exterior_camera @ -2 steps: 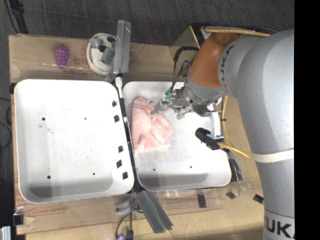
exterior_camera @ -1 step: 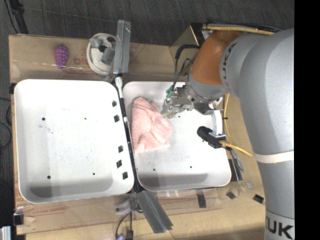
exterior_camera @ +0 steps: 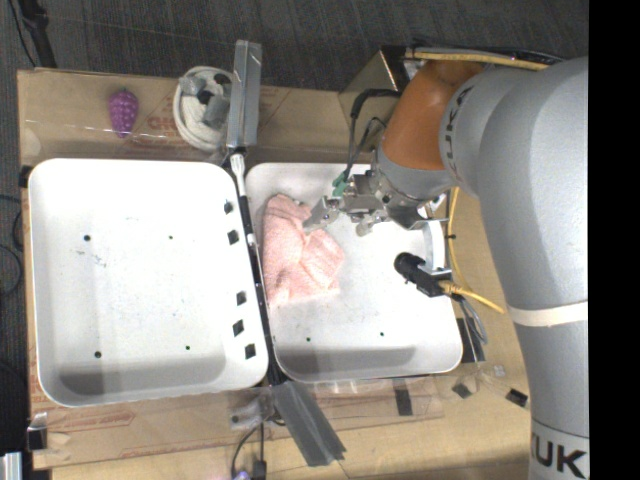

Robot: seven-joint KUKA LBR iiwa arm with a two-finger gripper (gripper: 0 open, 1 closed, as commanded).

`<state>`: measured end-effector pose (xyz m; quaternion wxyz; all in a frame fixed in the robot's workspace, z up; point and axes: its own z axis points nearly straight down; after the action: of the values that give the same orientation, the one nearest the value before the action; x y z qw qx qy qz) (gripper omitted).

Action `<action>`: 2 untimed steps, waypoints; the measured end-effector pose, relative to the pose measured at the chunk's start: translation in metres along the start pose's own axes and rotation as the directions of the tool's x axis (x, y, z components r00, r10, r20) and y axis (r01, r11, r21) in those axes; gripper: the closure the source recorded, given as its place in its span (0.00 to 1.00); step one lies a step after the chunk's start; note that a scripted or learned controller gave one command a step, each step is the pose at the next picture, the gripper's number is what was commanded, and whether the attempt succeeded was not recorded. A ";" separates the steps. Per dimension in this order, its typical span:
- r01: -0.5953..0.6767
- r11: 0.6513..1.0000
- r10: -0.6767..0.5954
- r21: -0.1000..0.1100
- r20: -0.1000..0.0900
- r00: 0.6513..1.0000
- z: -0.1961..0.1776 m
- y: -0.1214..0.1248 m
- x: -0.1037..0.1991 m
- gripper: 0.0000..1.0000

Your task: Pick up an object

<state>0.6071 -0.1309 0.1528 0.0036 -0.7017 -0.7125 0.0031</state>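
Grey arm [exterior_camera: 520,168] of mine reaches from the right over the right bin [exterior_camera: 440,353]. My gripper [exterior_camera: 325,213] touches a crumpled pink cloth [exterior_camera: 298,250] by that bin's left wall; whether my fingers are open or closed, I cannot tell.

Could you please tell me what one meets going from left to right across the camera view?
Purple object → coiled white cable → left bin → pink cloth in the right bin → gripper → grey arm.
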 end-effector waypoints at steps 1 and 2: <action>-0.275 0.962 0.275 -0.002 -0.002 0.962 -0.051 -0.058 -0.005 0.00; 0.061 0.998 -0.061 -0.004 -0.001 0.998 0.053 -0.020 -0.023 0.00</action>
<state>0.5873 -0.1543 0.1004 0.0025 -0.6796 -0.7336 0.0013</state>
